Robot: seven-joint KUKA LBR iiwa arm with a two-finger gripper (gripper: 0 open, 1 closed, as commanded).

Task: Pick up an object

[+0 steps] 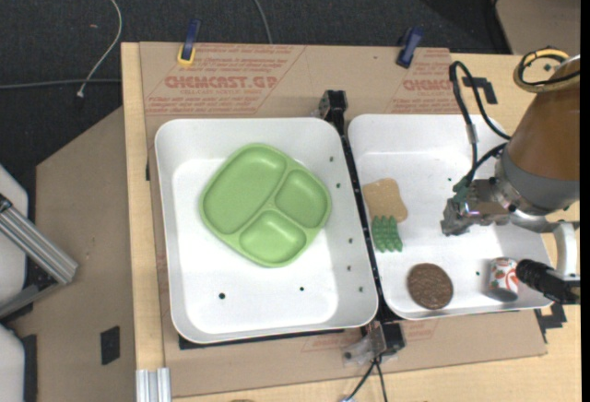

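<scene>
My gripper (pixel 458 215) hangs over the middle of the right bin (pixel 419 137), with the grey and orange arm reaching in from the right. A tan flat piece (pixel 384 198) lies at the bin's left side, a small green ridged object (pixel 386 233) just below it. A round brown disc (pixel 430 286) rests near the bin's front edge. A small red and white can (pixel 503 278) lies at the front right, close under the arm. Nothing shows between the gripper's tips.
The left bin (pixel 184 280) holds a green three-compartment plate (pixel 265 204). Black cables run along the arm above the right bin. Blue clamps (pixel 409 48) pin the cardboard bench at the back edge.
</scene>
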